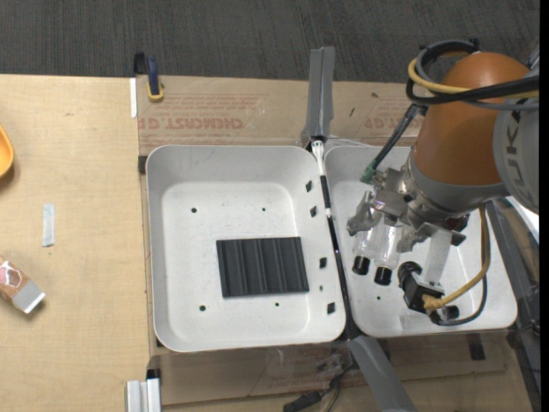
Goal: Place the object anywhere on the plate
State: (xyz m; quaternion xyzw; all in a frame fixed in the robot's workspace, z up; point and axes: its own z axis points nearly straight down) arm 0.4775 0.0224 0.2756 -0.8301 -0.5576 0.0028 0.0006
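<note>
Looming nearest the lens, the arm's orange band and grey wrist hang directly above the pincer, which points down into the right bin. Its two dark-tipped prongs stand slightly apart with nothing visible between them, so no object is held. To the pincer's left, well apart, a dark ribbed plate lies flat in the left bin, presumably as the drop target. Which object is meant cannot be told.
</note>
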